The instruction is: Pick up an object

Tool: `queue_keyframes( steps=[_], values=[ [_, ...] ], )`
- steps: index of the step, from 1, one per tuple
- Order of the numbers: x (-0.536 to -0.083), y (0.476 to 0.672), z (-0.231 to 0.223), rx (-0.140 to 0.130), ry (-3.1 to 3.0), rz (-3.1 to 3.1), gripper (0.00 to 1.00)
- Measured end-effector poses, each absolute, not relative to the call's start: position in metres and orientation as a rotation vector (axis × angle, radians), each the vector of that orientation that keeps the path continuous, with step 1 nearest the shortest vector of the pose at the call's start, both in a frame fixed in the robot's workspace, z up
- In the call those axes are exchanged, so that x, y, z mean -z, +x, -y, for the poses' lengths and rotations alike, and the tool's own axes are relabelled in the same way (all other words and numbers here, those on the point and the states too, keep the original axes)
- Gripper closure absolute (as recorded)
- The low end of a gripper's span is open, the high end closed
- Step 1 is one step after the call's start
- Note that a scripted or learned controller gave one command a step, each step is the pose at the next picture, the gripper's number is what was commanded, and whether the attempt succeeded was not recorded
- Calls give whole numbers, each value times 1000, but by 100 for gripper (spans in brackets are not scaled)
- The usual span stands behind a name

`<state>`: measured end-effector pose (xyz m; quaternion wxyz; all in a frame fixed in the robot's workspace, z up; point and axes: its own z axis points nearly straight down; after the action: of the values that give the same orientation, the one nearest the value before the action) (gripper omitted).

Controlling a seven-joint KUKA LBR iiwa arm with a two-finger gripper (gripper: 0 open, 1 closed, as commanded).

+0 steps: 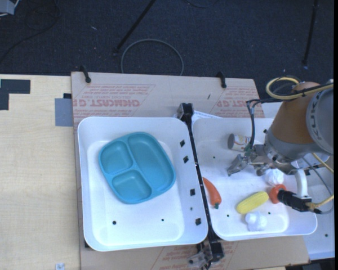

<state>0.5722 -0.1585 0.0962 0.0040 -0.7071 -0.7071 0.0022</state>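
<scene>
In the camera view, our pincer [236, 166] hung open and empty over the right bin [214, 139]. The orange pepper [212, 192] lay just below it, near the divider; we judged we should straddle it squarely before closing.

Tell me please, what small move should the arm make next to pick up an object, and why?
Probably a short move of the gripper toward the view's bottom and then down onto the orange carrot. The gripper hangs over a bare part of the right bin with nothing between its fingers, and the carrot looks like the nearest object, lying apart from the yellow corn, so a try there seems least crowded.
</scene>
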Motion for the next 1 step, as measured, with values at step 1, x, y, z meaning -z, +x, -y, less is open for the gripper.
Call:
queue_keyframes(
  steps=[1],
  values=[
    [-110,573,160,-4,-2223,2214,100]
  ],
)
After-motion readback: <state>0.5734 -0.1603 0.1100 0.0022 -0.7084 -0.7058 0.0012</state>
